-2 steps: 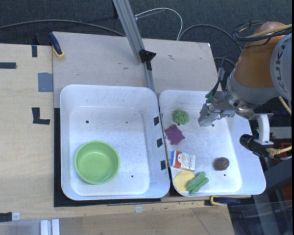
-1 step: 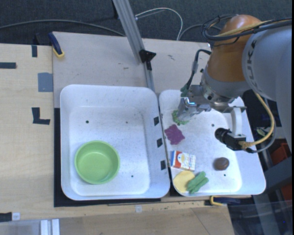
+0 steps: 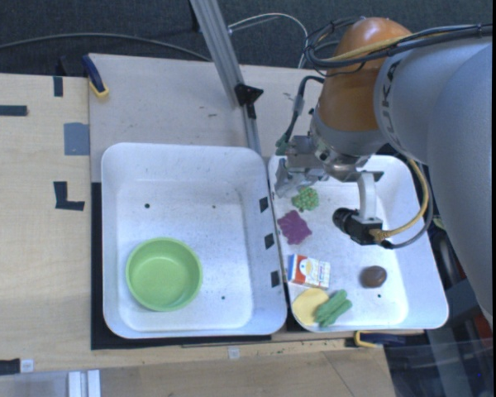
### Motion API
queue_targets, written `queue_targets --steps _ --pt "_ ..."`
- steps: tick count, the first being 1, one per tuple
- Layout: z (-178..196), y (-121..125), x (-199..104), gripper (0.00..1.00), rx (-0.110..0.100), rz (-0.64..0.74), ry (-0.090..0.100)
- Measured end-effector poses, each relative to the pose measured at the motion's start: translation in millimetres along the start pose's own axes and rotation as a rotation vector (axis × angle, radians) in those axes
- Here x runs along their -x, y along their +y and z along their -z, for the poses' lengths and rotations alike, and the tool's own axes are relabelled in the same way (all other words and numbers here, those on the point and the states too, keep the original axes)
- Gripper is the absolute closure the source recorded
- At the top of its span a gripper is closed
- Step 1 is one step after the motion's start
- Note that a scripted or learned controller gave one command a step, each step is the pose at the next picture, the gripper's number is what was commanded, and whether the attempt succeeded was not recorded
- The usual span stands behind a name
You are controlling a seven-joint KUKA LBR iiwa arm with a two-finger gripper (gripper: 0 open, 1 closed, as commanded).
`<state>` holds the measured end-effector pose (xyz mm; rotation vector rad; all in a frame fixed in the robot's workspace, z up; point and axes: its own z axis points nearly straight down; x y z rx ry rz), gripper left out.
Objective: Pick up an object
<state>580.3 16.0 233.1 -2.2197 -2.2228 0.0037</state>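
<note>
Gripper (image 3: 296,174), as I read it, hovers over the green cluster (image 3: 305,198), poised to grasp; its opening I cannot tell.

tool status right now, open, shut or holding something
tool: cannot be told; it hangs low in the right bin, just above the green broccoli-like piece.
</note>
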Motion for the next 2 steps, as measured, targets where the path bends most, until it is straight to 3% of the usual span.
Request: queue_targets --steps 2 --pt "1.4 54.1 -84.6 1.00 0.002 0.003 0.001"
